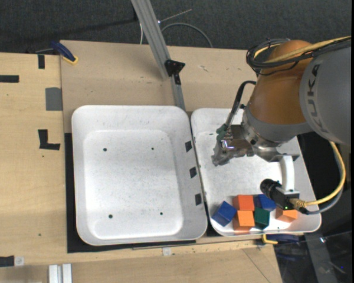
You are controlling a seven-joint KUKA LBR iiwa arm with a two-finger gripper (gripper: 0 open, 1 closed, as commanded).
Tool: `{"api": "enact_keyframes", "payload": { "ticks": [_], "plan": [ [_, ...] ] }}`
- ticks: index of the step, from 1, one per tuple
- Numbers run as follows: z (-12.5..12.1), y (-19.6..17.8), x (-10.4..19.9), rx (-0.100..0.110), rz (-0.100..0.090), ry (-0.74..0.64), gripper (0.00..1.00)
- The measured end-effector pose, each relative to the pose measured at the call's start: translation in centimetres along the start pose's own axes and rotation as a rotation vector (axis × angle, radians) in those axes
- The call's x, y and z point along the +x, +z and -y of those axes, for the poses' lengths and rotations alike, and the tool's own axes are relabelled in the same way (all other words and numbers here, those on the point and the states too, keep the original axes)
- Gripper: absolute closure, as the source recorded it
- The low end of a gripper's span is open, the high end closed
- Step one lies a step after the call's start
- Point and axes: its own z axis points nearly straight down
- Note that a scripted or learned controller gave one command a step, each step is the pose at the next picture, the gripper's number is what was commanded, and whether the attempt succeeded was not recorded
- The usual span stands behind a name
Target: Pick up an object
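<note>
My gripper [223, 152] hangs over the upper left part of the right bin [215, 124], pointing down and to the left. Nothing shows between its fingers. Near the bin's front edge lies a cluster of small blocks: a blue block [225, 212] at the left, an orange block [245, 203] beside it, another orange block [245, 219] in front, a blue block [264, 202], a green block [261, 217] and an orange piece [287, 214] at the right. The blocks lie well below the gripper in the view, apart from it.
The left bin [130, 173] adjoins the right one. A grey metal pole [153, 31] slants down to the bins' shared back corner. A black cable fitting [274, 191] of the arm hangs above the blocks. Wooden bench surrounds the bins.
</note>
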Motion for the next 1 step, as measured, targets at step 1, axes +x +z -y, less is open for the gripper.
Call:
{"api": "enact_keyframes", "payload": {
  "ticks": [1],
  "plan": [
    [0.22,-0.33,5.16,-0.002,0.0,-0.001,1.0]
  ]
}}
